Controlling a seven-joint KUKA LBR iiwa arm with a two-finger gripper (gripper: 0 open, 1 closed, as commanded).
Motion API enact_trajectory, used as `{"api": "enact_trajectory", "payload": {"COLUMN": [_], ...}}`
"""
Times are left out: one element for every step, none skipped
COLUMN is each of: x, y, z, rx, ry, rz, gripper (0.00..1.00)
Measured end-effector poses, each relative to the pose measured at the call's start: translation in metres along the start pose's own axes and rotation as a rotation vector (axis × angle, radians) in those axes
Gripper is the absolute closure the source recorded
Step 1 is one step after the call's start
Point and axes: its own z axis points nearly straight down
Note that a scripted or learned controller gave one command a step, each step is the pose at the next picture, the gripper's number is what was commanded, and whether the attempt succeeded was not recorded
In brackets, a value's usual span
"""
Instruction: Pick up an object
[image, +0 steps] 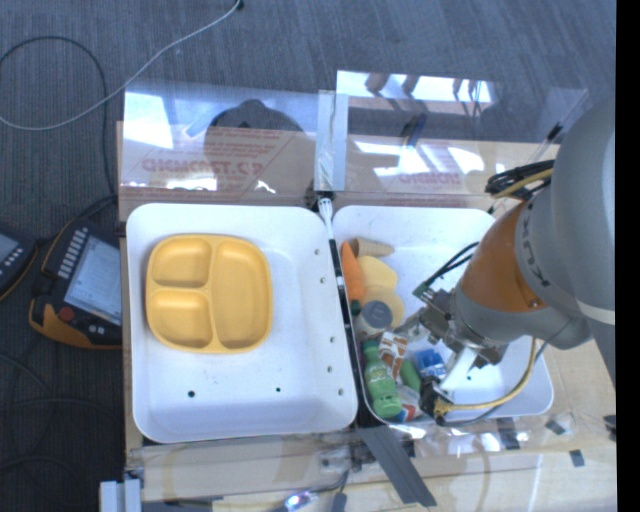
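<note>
- Gripper (432, 362): low in the right bin (520, 395) among small items; finger state cannot be told.
- Yellow divided plate (209, 293): lies in the left bin (300, 400).

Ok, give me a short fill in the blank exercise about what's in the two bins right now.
1. The yellow divided plate lies in the ____ bin.
2. The plate has ____ compartments.
3. The orange carrot lies along the ____ edge of the right bin.
4. The hand hangs over the ____ bin.

Missing words: left; three; left; right
</note>
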Motion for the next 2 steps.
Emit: {"api": "enact_trajectory", "payload": {"x": [-0.023, -0.008], "y": [0.011, 0.002], "z": [-0.086, 0.003], "rx": [0.002, -0.012], "ry": [-0.002, 0.003], "rz": [-0.539, -0.458], "gripper": [0.00, 0.00]}}
